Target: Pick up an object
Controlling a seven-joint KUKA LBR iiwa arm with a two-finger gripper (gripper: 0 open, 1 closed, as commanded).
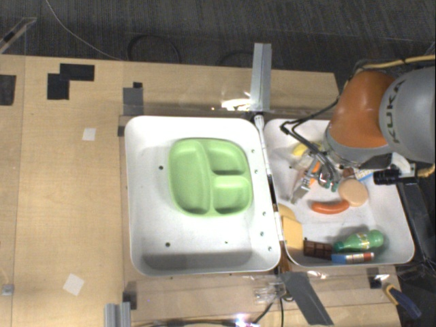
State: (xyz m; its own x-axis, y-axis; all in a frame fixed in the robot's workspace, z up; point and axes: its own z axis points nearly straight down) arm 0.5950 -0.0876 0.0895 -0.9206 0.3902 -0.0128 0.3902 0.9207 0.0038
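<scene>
Bench (61,203) is pale wood, black square marks near its far left corner. Left bin (143,251): white, shallow, holds a green divided tray (208,176) sitting about mid-bin, slightly toward the far edge, three compartments, nothing in them.

A metal post (261,73) stands at the far edge where the two bins meet.

Right bin (407,247): a yellow-tan flat piece (291,227) against its left wall near the front. Along the front edge a dark brown bar (316,248), then a red-and-blue marker-like item (353,257), with a green bottle (360,240) lying on its side just behind that. Mid-bin an orange-red sausage shape (330,208), and touching its right end a tan round object (354,194).

The arm (381,114) comes in over the right bin's far right corner, orange band and grey housing. Gripper (310,179) hangs low over the bin's left-middle, fingers slightly spread, pointing down-left, nothing visibly between them. The tips are just beside the left end of the sausage shape; contact unclear. Small yellow bits (300,150) by the gripper, too cluttered to identify.
</scene>
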